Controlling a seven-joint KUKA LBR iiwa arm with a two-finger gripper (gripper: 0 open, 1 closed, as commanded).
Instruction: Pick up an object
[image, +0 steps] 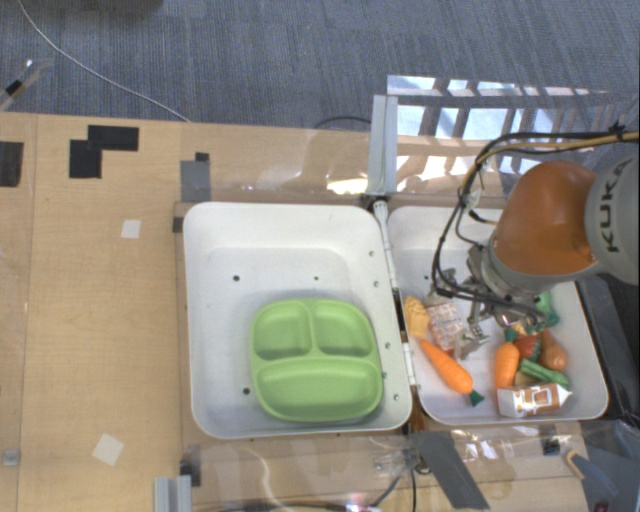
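Carrots and other toy food lie in the right bin (600, 395), and you can see them bunched near its front. One carrot (447, 367) is long, smooth and orange, with a little green end. It lies flat, slanting from upper left to lower right, green end toward the front. A second, shorter carrot (507, 364) lies nearly straight up and down the picture beside it. A small white and orange carton (533, 401) rests at the front wall. A crinkly clear packet (447, 322) sits just beside the long carrot.

Your pincer (482, 322) hangs low over the pile, under the round orange band of the arm (545, 220). You cannot tell if it is released or clenched.

The left bin (215, 250) is shallow, white and smooth. A light green plastic plate (316, 360) with three sections lies inside it. Both bins sit on a pale wooden worktop (90, 330).
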